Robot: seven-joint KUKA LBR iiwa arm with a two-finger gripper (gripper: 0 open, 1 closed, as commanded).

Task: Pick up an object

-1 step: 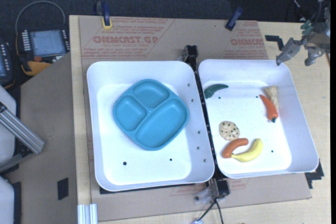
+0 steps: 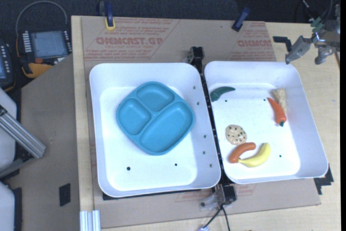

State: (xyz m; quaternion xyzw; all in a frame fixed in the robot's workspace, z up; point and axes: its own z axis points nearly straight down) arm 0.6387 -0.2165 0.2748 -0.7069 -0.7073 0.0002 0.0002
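Jaws at the upper right edge of the camera view hang above and outside the far right corner of the right bin (image 2: 308, 116), and the gripper (image 2: 311, 46) is so small and dim against the clutter there that it cannot be told whether it is spread or closed; nothing can be seen in its hold. That parked spot, off to the side of both bins, leaves the camera a free look at every candidate. The pickable things all lie loose on the floor of the right bin, apart enough for a descent between them: a carrot (image 2: 277, 111) near the far right wall with a pale piece just behind it, a dark green pod (image 2: 221, 92) at the far left corner, a cookie (image 2: 235, 133) towards the middle, and a sausage (image 2: 240, 152) touching a banana (image 2: 257, 156) at the near side. That touching pair looks the trickiest to take singly. The left bin (image 2: 108, 132) carries a blue divided plate (image 2: 155, 117), lying flat. Both bins sit side by side on the counter (image 2: 81, 89), on a protective sheet.
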